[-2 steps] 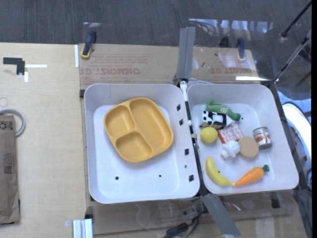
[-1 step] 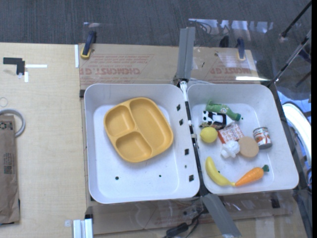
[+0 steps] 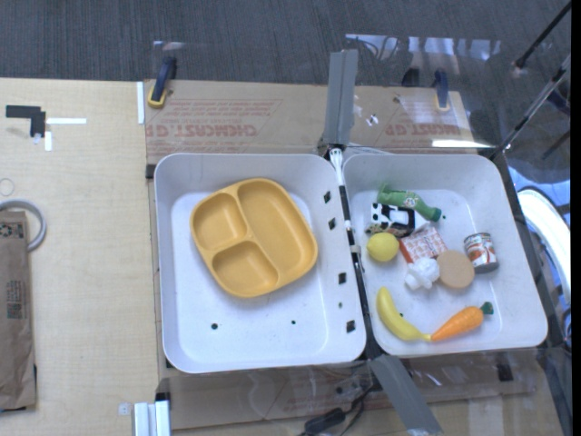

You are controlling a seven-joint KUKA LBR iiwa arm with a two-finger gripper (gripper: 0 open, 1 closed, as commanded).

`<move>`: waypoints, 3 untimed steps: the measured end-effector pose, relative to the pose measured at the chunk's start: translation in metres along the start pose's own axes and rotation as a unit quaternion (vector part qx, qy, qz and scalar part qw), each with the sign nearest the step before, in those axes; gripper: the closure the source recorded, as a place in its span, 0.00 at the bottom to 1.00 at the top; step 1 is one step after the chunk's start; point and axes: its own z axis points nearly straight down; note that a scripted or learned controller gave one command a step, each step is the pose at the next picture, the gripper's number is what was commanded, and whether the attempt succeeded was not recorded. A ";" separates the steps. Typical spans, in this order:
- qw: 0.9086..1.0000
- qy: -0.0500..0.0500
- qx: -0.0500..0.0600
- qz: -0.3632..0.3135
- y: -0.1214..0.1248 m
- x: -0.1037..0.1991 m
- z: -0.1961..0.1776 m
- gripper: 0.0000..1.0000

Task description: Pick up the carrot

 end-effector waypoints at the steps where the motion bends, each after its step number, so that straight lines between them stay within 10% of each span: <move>1: 0.993 0.000 -0.002 -0.119 0.010 0.005 0.001 0.00; 2: 0.968 -0.001 -0.002 -0.250 0.010 0.005 0.001 0.00; 3: 0.906 -0.001 -0.002 -0.423 0.012 0.002 0.001 0.00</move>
